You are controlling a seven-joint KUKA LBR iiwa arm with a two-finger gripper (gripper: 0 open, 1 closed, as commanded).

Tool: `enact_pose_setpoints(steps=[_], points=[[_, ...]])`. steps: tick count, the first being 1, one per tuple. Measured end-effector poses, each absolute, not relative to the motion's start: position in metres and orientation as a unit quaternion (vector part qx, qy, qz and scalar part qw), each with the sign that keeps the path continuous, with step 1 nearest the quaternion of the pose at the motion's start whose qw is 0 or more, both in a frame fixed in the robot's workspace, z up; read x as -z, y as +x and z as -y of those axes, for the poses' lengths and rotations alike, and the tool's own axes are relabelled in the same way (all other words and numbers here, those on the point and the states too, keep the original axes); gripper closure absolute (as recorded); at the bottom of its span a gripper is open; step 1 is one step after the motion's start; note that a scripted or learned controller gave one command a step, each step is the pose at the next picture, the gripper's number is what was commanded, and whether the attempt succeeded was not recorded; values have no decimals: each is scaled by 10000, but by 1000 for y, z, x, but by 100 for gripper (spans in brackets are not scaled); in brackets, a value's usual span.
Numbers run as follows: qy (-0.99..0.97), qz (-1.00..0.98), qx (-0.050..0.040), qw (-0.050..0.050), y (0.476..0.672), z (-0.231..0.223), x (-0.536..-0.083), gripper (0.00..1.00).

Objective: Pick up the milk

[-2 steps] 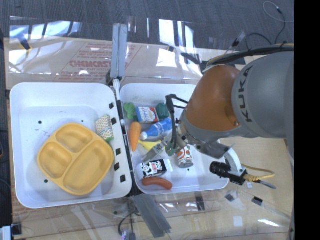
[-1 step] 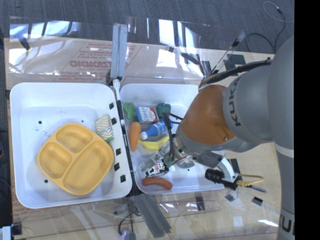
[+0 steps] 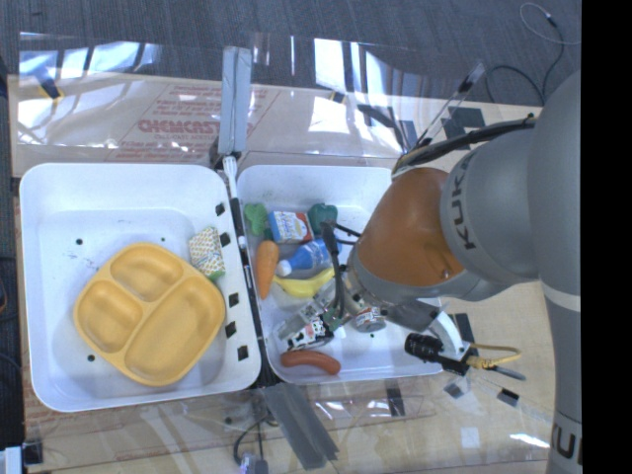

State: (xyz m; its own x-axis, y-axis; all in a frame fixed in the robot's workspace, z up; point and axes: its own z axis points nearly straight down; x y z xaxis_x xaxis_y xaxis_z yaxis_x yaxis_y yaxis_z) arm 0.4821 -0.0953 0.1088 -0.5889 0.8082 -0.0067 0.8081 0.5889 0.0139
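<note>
The bench (image 3: 553,383) is of pale wood, and clear plastic sheets lie on it and shine with window light. Behind the bins lies a pale sheet (image 3: 148,117) with red printing, too blurred to read. Beyond it there is dark grey carpet (image 3: 247,3).

On the grey arm (image 3: 513,205) I can read the white letters "KUK". The label on the milk carton (image 3: 289,225) is red and blue, but its words are too small to read.

The gripper (image 3: 321,326) is low in the right bin (image 3: 395,368), under the orange band. How far it is open I cannot tell, and I see nothing clearly held.

The milk carton stands up-left of the gripper, apart from it, near the far wall of the right bin. Between them lie a blue bottle (image 3: 308,258) and a banana (image 3: 306,284). A carrot (image 3: 267,265) is left of the gripper, and a sausage (image 3: 309,363) lies just below it.

In the left bin (image 3: 59,205) rests a yellow divided plate (image 3: 148,314).
</note>
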Motion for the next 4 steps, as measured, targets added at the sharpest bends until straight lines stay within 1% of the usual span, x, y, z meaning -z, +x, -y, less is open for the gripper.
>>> enact_pose_setpoints(steps=[1, 2, 3, 4], points=[[4508, -8926, -54, 63, 483, 95, -121, 100], [4630, -8863, -1, 1, 477, 135, -136, 100], [2757, -9612, 0, 11, 480, 80, -198, 100], [2137, -9769, -3, 17, 478, 8, -215, 100]])
